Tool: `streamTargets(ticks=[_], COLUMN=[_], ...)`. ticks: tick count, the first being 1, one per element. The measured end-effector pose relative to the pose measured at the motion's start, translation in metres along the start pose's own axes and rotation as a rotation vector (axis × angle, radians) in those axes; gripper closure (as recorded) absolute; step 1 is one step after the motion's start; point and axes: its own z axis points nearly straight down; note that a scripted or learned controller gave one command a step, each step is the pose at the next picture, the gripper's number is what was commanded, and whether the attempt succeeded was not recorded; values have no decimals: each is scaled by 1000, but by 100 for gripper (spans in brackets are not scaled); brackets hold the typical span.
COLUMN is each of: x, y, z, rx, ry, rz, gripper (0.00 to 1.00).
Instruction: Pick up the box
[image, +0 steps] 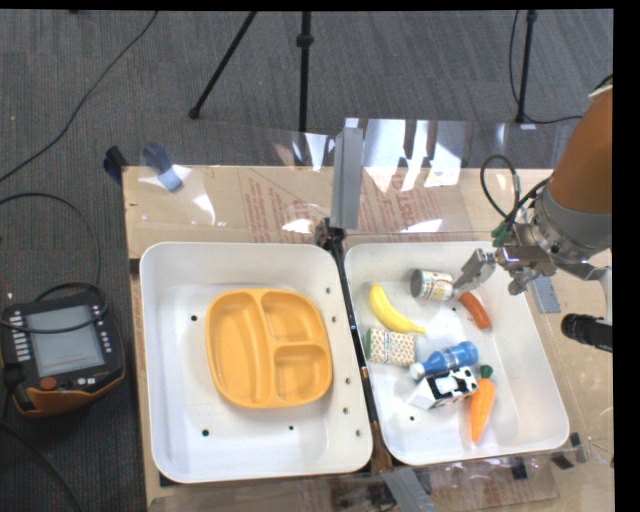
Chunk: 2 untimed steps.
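Orange-yellow divided plate (268, 347) in the white left bin (160, 300). Right of it: yellow banana (394, 311), green-patterned pale box (390, 347), blue bottle (449, 358), black-and-white cow-print carton (447, 387), orange carrot (481, 409).

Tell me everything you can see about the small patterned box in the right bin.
The box is a small, flat carton, pale with a greenish speckled print, lying on its side at the left of the right bin. It sits just below the banana, close to or touching it, left of the blue bottle. Nothing grips it.
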Motion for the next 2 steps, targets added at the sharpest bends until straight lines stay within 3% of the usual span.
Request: streamTargets(ticks=[1, 2], x=[0, 26], y=[0, -23], z=[0, 105], rx=[0, 1], ry=[0, 1], rz=[0, -91], gripper=[0, 0])
